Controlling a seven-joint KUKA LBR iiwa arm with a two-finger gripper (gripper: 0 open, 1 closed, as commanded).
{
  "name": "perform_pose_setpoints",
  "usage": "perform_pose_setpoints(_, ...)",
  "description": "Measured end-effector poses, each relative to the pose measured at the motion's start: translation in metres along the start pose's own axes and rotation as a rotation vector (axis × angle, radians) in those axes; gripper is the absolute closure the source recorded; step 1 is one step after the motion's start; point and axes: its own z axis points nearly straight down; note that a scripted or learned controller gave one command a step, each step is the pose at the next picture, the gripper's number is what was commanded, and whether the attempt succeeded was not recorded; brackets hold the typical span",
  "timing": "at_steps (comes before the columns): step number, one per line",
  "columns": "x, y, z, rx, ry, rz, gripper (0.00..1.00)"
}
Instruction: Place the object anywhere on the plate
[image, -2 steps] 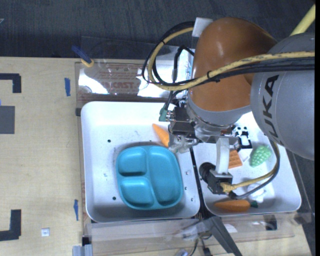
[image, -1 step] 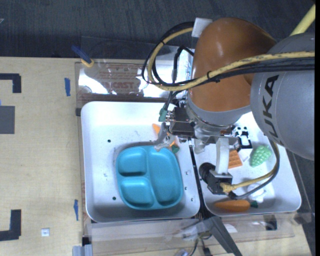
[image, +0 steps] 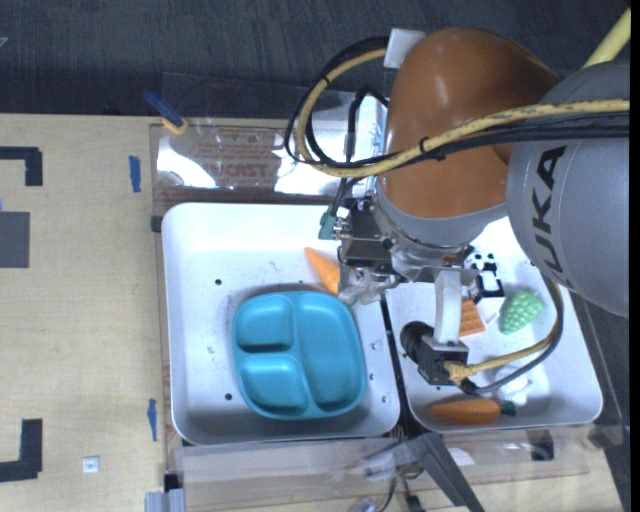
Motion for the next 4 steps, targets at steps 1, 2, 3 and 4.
perform_pose_setpoints(1, 0.000, 0.000, 0.000, 0.001, 0.000, 0.000, 0.00)
perform_pose_setpoints(2, 0.003, 0.000, 0.055, -0.004, 0.016, 0.688, 0.00)
perform_pose_setpoints(3, 0.003, 0.000, 0.047, -0.001, 0.010, 0.684, 1.00)
perform_pose_setpoints(4, 0.050, -0.005, 0.183, -0.001, 0.011, 0.701, 1.00)
